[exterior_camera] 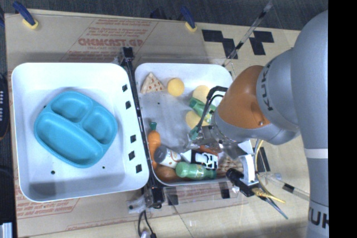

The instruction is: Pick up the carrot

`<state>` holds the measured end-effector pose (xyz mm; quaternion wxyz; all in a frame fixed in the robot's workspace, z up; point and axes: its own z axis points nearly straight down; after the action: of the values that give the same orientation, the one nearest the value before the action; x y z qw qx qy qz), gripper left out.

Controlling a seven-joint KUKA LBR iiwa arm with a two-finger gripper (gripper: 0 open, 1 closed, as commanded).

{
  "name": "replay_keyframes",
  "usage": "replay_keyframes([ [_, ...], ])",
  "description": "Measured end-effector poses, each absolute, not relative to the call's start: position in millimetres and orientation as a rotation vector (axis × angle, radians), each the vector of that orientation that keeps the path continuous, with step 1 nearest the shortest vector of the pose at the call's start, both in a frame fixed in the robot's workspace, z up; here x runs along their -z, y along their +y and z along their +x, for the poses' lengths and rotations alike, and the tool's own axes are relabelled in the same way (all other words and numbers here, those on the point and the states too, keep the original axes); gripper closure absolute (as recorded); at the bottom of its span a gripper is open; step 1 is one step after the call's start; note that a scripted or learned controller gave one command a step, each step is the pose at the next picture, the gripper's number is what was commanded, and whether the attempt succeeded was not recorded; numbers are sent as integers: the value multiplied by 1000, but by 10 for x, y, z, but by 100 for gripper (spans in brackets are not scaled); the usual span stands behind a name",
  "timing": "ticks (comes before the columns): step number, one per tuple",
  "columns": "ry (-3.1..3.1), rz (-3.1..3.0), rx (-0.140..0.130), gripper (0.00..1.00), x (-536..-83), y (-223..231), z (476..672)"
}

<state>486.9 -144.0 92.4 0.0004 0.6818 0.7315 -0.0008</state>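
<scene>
The carrot [154, 144] is orange with a green top and lies along the left wall of the right bin [167, 71], pointing toward the near edge. My gripper [202, 140] hangs under the orange wrist band [244, 107], low over the middle-right of that bin, well to the right of the carrot and apart from it. Its tip is lost among the clutter beneath it. Nothing of the carrot is at the gripper.
The right bin also holds a triangular sandwich slice [151, 85], a yellow ball [175, 86], a lemon [200, 92], a green bottle [197, 105], a green vegetable [193, 171] and a black-and-white item [208, 160]. The left bin [22, 86] holds a blue divided plate [75, 127].
</scene>
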Motion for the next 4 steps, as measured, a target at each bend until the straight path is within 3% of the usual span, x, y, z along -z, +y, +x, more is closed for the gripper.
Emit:
replay_keyframes([
  [1,1992,2439,6,100,-1918,-412,4766],
  [2,1989,2441,8,0,-1911,-423,4762],
  [3,1550,2741,-21,0,-1115,-913,5047],
  [4,1650,2678,1,0,-1386,-1039,5689],
])
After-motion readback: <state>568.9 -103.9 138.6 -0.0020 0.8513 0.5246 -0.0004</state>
